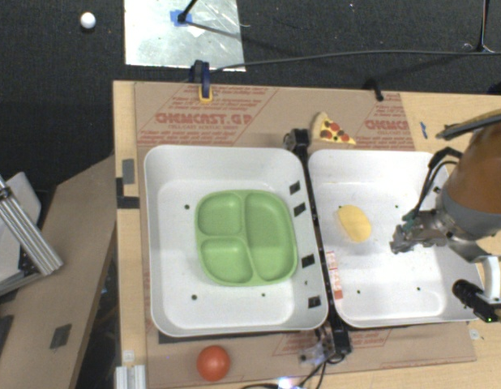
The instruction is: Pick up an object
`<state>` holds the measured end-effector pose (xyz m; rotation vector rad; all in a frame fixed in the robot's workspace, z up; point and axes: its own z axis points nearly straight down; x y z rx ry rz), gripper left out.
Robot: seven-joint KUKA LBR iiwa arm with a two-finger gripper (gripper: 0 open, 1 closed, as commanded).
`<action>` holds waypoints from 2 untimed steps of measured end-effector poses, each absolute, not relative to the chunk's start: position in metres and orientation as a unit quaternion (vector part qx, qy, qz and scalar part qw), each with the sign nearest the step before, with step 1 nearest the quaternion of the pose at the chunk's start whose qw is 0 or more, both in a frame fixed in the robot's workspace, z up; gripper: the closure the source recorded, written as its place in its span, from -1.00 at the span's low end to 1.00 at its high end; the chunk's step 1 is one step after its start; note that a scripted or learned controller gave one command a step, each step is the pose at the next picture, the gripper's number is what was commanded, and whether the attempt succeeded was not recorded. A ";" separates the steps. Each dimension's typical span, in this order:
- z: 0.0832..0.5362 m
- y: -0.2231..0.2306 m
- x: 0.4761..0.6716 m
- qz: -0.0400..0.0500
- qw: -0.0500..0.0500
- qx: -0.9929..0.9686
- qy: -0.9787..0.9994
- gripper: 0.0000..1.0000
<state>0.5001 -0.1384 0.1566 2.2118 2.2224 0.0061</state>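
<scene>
Gripper: the gripper [403,238] hangs over the right bin, just right of the yellow object; it is dark and small from where I stand, so I cannot tell how it is set, and I see nothing held in it.
Arm: one arm [477,193], grey with an orange band, reaching in from the right.
Yellow object: one yellow object [354,222], oval, lying on the floor of the right bin [380,298], left of centre, close to the gripper but apart from it.
Left bin: the left bin [173,298] holds one green plate [246,237] with three compartments.
Bins: two, white, side by side on the tabletop [234,112].
Pizza slice: one toy pizza slice [332,130] on the tabletop, just behind the right bin.
Red ball: one red ball [213,362] at the front edge, below the left bin.
White ball: one small white ball [88,20] on the dark floor, far left.
</scene>
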 end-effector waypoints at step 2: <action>0.254 -0.136 0.502 0.002 0.004 0.705 0.709 1.00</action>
